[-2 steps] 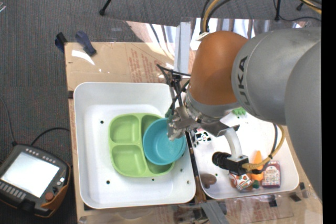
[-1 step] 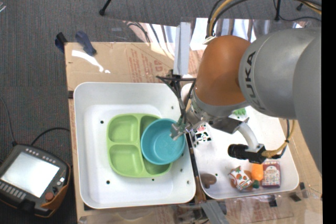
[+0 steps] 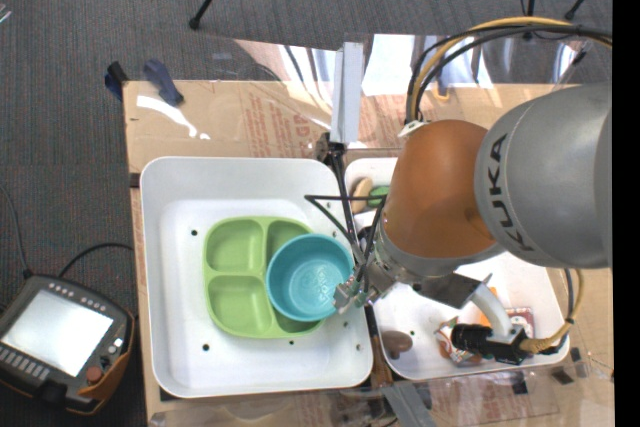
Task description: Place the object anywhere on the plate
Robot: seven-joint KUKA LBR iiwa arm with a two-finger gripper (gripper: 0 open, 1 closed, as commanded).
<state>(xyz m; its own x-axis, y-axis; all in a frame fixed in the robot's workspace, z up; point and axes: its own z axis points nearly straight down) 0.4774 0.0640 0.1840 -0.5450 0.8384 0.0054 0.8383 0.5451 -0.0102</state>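
Camera view: "KUKA" lettering on arm (image 3: 540, 185).

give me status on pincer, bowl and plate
Pincer at blue bowl rim, grip unclear. Bowl sitting on green plate, left bin. Nothing blocking.

**Smooth plastic, bare cardboard**

The green plate (image 3: 238, 277) and teal bowl (image 3: 309, 276) look like smooth plastic with a soft sheen. The white bin (image 3: 165, 215) is glossy moulded plastic. The counter (image 3: 240, 120) shows matt brown cardboard. The arm (image 3: 545, 180) has a satin grey metallic shell and a glossy orange band (image 3: 435, 190).
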